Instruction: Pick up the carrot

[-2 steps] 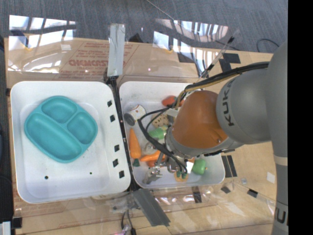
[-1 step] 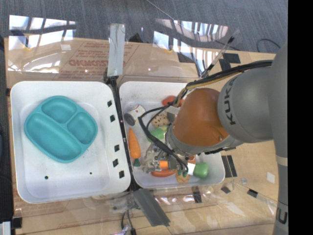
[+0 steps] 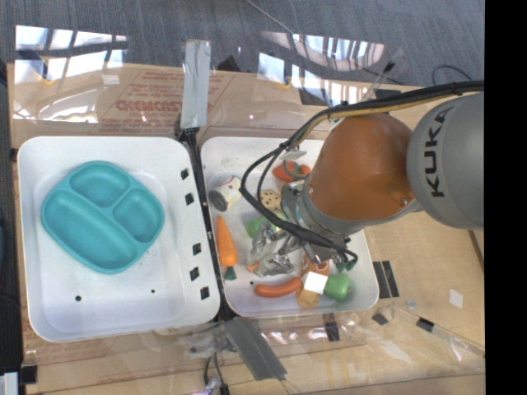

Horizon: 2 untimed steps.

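Note:
The carrot is a short orange piece lying along the left wall of the right bin, pointing toward the near edge. My gripper hangs low in the middle of that bin, a little to the right of the carrot and apart from it. The arm's orange band and grey wrist cover most of the gripper from above. Nothing orange shows between the metal parts.
Around the gripper lie a red sausage, a white cube, a green piece, a cookie-like round and a white-and-dark toy. The left bin holds a teal divided plate.

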Available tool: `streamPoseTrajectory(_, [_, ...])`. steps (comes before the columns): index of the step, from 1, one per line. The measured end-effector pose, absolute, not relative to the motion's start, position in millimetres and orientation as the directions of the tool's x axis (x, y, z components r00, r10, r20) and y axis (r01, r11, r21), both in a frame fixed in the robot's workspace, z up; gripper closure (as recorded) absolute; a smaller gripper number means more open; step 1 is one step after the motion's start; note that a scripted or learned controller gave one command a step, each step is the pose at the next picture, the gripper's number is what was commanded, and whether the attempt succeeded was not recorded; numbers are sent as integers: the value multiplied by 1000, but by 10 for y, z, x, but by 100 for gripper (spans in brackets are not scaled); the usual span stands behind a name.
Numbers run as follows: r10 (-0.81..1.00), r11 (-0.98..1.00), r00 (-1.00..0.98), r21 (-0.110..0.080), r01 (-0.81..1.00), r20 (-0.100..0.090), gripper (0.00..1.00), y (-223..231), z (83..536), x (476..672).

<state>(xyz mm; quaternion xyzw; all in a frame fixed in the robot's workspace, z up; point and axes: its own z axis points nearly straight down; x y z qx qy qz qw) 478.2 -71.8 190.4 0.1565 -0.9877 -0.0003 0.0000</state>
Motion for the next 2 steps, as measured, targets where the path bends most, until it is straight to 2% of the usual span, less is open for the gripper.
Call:
streamPoseTrajectory(1, [-463, 886, -886, 2, -463, 1, 100, 251, 1894, 4944])
streamPoseTrajectory(2, [-403, 915, -915, -3, -403, -5, 100, 258, 3128, 5190])
